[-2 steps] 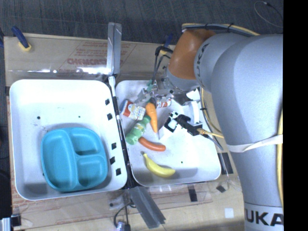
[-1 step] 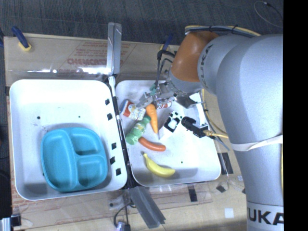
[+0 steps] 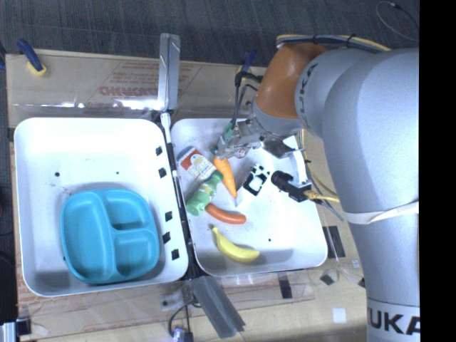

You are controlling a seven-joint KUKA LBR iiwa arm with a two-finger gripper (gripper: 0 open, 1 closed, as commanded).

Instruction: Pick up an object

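Note:
The right bin holds an orange carrot, a red-orange sausage, a yellow banana, a green bottle with a white and red label and a black and white block. My gripper hangs at the bin's upper middle, just above the carrot's thick end. Its fingers are too small and cluttered to read. Nothing is visibly lifted. The grey arm and its orange band reach in from the right.
The left bin contains a blue divided tray. A metal divider strip stands between the bins. A black part with cable hangs off the arm over the right bin. The arm's big grey body covers the right side.

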